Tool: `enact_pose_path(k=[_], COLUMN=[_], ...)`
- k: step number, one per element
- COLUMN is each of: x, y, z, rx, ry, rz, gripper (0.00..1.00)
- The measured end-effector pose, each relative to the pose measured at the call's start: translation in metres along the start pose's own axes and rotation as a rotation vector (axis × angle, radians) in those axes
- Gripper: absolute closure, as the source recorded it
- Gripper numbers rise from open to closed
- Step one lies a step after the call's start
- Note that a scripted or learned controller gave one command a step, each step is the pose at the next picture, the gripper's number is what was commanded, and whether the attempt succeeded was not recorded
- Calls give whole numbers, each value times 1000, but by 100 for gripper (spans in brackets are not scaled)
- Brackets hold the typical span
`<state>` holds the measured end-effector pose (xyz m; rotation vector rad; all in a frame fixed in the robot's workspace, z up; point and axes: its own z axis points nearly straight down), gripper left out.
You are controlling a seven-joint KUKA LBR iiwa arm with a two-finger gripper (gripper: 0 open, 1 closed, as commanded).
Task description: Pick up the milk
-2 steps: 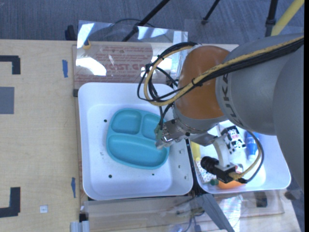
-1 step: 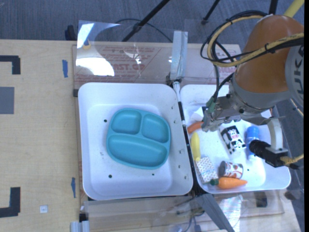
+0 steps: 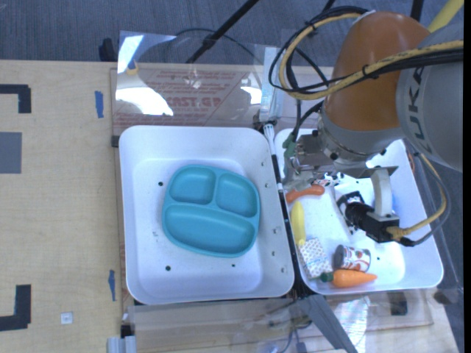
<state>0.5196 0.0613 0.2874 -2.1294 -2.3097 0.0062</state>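
While the carrot (image 3: 352, 276) lies along the right bin's (image 3: 423, 267) near edge, the milk (image 3: 353, 257) rests just behind it, touching it, with a patterned packet (image 3: 313, 256) beside it toward the left edge. Farther back a yellow banana (image 3: 298, 221) follows the left wall, and the gripper (image 3: 309, 169) hangs over the far left corner, its grasp impossible to tell; the left bin (image 3: 140, 219) holds a blue divided plate (image 3: 211, 209)

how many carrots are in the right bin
2. One carrot lies at the near edge of the right bin, beside a small can. The other carrot lies at the far left, just under the arm, which may hide more.
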Motion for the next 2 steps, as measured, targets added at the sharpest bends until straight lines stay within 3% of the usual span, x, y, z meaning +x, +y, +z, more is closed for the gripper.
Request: enact_pose_path(k=[1, 2], x=[-52, -53], y=[-1, -1], z=[102, 95], rx=[3, 7], ry=[2, 1], rz=[-8, -6], gripper=[100, 100])
